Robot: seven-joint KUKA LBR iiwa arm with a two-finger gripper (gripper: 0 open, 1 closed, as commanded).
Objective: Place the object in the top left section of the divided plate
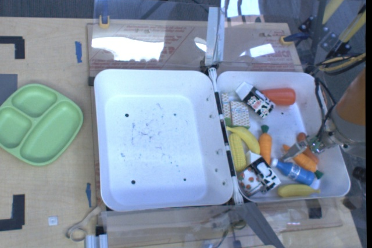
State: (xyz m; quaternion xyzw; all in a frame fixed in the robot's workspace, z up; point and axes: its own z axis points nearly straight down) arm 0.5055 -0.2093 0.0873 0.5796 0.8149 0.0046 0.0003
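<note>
In the camera view the task looks barely begun. The green divided plate (39,123) sits on the wooden table (46,194) at the left of the frame, well apart from both bins, and all three of its sections hold nothing, including the top left one. The gripper (293,151) is low in the right bin (337,180), at the lower right of the frame, its tips among the toys near a small orange piece (308,160) and just above a blue bottle (295,172). I cannot tell whether the fingers are spread or pressed together, nor whether anything sits between them, so which toy is the object to move is a guess; it is most likely one of those under the tips. Picking, carrying across the left bin (154,136) and setting down all remain.

The plate is smooth, matte moulded plastic with rounded raised dividers. Both bins are shallow, glossy white trays with rounded corners; the left one shows faint blue scuffs on its floor. The right bin holds hard plastic play food: a tapered carrot (265,147), curved yellow bananas (245,139), a ridged corn cob (238,155), a rounded red piece (280,96), and small printed cartons (256,99).
</note>
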